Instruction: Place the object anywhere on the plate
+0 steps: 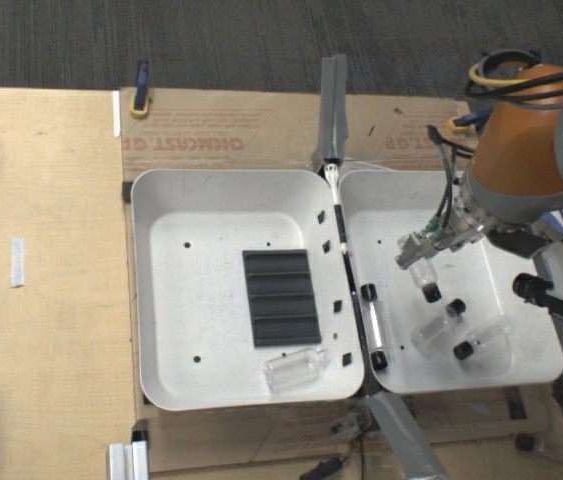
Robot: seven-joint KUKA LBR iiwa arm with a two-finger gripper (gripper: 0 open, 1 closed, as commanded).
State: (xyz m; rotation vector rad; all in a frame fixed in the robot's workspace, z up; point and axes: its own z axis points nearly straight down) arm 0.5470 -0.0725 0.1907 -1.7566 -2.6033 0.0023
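Black ridged flat plate (pixel 281 297) lies in the left white bin (pixel 161 268), long side running up and down the view
The see-through small plastic jar (pixel 295 369) touches its lower end; the gripper (pixel 419 258) hangs far right, finger state unclear

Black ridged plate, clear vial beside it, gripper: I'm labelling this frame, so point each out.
black ridged plate (pixel 282 297): camera view, middle ridge.
clear vial (pixel 294 368): camera view, mid-body.
gripper (pixel 416 255): camera view, at its tip.
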